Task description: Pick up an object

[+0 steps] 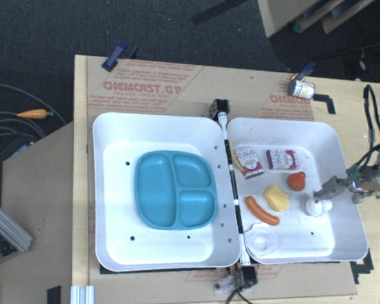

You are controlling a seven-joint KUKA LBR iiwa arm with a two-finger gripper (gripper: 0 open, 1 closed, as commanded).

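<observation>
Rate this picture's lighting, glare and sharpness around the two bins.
Camera view: lighting is even and soft, shadows faint. The right bin washes out, so the white cup and the white piece by the claw nearly vanish against it. The blue tray and hot dog read clearly; the snack packets' print is too soft to read.

Several small objects are lying loose in the right bin (344, 157): two red-and-white packets (247, 160) (282, 159) resting flat side by side near its far wall, a red tomato-like ball (296, 181), a yellow chunk (276, 198), an orange sausage (262, 210) lying at a slant, and a white cup (314, 206).
</observation>
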